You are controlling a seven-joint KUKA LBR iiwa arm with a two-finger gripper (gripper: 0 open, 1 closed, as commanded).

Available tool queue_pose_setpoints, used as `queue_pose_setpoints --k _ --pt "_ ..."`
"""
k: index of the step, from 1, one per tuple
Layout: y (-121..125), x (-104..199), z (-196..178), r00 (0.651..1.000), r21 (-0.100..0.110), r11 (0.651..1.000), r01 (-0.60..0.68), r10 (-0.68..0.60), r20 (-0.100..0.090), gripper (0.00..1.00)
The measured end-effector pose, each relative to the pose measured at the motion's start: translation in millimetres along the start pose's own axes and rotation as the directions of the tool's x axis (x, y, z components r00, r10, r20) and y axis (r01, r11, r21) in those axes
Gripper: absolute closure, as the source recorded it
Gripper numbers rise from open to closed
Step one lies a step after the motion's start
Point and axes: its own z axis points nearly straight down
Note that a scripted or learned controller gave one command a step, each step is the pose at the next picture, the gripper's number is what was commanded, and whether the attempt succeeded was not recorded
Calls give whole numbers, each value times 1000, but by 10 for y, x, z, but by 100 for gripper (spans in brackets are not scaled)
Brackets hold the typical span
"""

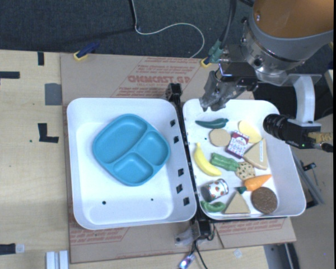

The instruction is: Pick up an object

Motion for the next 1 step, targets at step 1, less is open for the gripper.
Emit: queue_pose_setpoints --k 1 --pt "15 815 -323 1000 0 1000 -1 1 0 100"
